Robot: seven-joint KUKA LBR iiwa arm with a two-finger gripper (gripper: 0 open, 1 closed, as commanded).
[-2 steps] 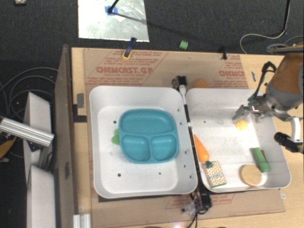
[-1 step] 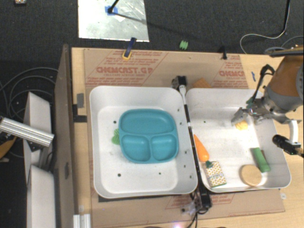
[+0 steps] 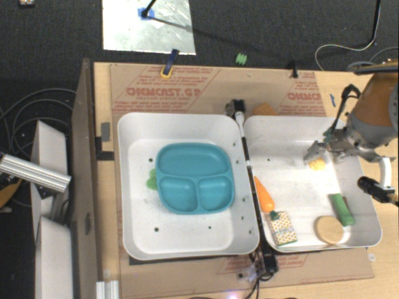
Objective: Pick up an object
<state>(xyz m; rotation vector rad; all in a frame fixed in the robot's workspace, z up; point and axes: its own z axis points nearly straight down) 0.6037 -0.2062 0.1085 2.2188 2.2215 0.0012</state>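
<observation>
Here, two white bins are seen side by side on the tabletop (image 3: pixel 206 83). In the left bin (image 3: pixel 134 167) a blue tray (image 3: pixel 194 178) with three parts is laid flat, and a small green thing (image 3: pixel 151 180) is tucked at its left edge. In the right bin (image 3: pixel 293 198) a few toys are spread out: an orange carrot (image 3: pixel 265 195) by the left wall, a little patterned box (image 3: pixel 282 227) just near of it, a round tan cookie (image 3: pixel 329 230) at the near right, and a green stick (image 3: pixel 341 208) just beside the cookie.

A small yellow thing (image 3: pixel 318 164) is found at the far side of the right bin. The tool (image 3: pixel 315 156) is placed low, right over it, with the grey and orange arm (image 3: pixel 377 114) reaching in from the right. Whether the tool is spread or pressed together cannot be told, because it is too small and blurred. It cannot be said that the yellow thing is held.

The step in hand is judged to be the reach down to the yellow thing. Next, a firm pinch on it is called for, and then a slow, straight lift, so that it is not dropped or pushed away.
</observation>
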